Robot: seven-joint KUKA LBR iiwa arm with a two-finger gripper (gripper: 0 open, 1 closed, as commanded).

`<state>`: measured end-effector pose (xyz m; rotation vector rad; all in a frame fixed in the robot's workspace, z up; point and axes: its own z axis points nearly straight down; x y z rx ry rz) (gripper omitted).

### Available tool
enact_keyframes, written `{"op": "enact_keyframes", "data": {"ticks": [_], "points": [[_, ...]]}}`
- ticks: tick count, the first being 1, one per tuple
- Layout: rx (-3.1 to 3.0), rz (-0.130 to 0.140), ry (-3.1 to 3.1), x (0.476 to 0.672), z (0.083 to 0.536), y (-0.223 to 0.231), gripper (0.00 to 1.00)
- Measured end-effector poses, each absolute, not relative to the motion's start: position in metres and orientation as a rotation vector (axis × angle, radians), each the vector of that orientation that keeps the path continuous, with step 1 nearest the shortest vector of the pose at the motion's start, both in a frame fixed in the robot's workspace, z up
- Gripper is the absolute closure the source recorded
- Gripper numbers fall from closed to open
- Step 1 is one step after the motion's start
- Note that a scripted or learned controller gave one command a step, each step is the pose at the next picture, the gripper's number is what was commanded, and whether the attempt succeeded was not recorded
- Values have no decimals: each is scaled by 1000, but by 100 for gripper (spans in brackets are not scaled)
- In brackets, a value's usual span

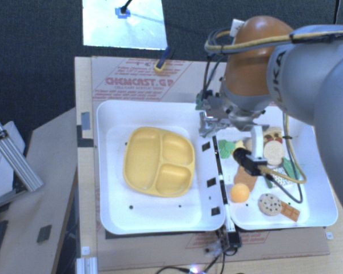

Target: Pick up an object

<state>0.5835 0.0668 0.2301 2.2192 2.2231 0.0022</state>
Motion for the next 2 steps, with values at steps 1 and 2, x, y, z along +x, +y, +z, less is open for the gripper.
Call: {"op": "enact_keyframes", "data": {"ticks": [1,2], "points": [[2217,0,2226,587,218,77,100],[2221,-1,2223,580,215,77,100]]}}
